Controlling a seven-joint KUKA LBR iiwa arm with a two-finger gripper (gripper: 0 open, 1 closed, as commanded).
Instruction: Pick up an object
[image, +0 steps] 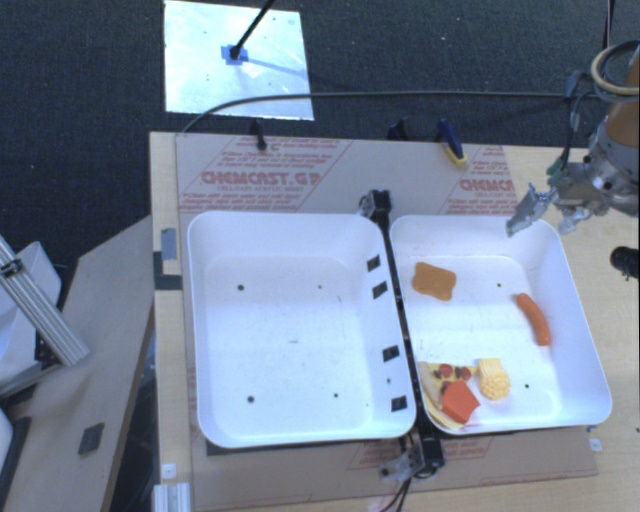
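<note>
My gripper (548, 210), fingers apart and empty, hangs over the right bin's (575, 300) far rim; the sausage (534, 318) lies below it, lengthwise toward me.

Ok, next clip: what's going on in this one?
A robot arm reaches in from the right, its end effector up above the far right corner of the right bin, with nothing between its fingers. The open fingers are well clear of the items. In that bin lie an orange nugget-like piece, an orange sausage, and at the near edge a yellow corn piece and a red-orange block. No object is picked up yet.
</note>
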